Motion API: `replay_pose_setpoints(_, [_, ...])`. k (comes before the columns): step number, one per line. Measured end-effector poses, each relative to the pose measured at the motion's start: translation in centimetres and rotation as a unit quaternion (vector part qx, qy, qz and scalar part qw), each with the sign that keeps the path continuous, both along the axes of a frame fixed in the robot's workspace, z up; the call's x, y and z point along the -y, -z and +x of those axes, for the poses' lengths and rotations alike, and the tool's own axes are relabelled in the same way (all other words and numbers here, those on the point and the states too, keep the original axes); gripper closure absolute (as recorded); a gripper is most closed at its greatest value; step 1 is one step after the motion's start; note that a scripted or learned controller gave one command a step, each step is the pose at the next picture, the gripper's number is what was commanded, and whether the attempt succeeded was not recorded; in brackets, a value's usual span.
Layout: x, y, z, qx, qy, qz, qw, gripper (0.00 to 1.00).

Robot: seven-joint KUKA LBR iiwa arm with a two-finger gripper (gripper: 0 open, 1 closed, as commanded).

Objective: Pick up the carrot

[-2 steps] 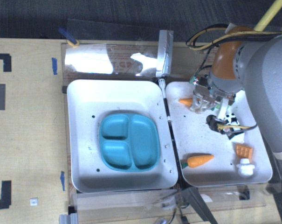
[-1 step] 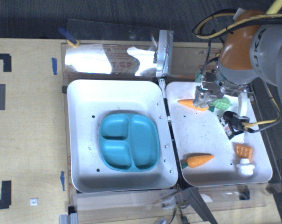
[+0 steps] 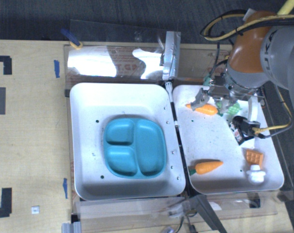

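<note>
Two orange carrots lie in the right bin (image 3: 219, 140). One carrot (image 3: 208, 167) with a small green top rests near the bin's front edge, pointing right. The other carrot (image 3: 205, 110) lies at the back of the bin, directly beneath my gripper (image 3: 211, 99). The gripper hangs low over this back carrot, touching it or nearly so. I cannot see whether the carrot sits inside the gripper or just below it. The grey arm with its orange band reaches in from the upper right.
A green item (image 3: 232, 111) lies right of the back carrot, partly under the wrist. An orange block (image 3: 253, 156) and a small white object (image 3: 256, 175) sit in the right bin's front right corner. The left bin (image 3: 83, 106) holds a blue divided plate (image 3: 135, 146).
</note>
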State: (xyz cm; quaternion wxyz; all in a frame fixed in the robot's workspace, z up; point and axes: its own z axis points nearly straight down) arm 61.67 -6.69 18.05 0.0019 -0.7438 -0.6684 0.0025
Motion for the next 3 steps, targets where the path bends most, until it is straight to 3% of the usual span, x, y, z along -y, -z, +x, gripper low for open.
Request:
replay_pose_setpoints(1, [4.0,8.9,4.3,0.002,0.007,0.0003,1.0000,0.00])
replay_pose_setpoints(2, [3.9,8.5,4.1,-0.004,0.006,0.0002,1.0000,1.00])
replay_pose_setpoints(3, [-4.9,-0.4,5.2,0.004,-0.038,0.0013,0.9993,1.00])
